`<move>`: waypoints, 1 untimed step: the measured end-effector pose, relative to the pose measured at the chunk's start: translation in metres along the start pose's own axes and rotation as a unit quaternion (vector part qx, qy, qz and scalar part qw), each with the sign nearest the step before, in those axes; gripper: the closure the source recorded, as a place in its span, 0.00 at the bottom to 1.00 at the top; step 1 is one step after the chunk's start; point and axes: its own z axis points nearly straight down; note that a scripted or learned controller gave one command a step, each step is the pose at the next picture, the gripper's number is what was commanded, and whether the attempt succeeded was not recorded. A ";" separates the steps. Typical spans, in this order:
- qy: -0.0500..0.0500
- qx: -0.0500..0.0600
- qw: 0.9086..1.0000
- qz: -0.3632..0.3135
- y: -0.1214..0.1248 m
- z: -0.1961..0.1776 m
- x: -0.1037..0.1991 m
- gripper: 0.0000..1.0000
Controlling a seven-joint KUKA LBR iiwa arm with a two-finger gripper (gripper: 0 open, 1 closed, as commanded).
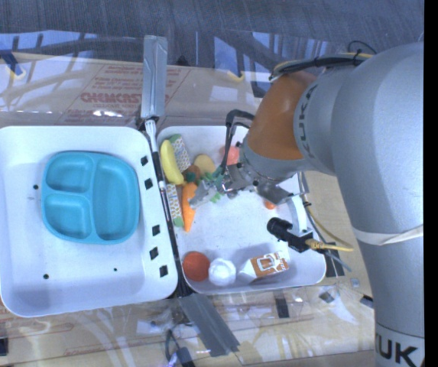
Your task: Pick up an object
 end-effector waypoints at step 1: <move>-0.001 -0.003 1.000 -0.006 0.041 0.033 -0.006 0.00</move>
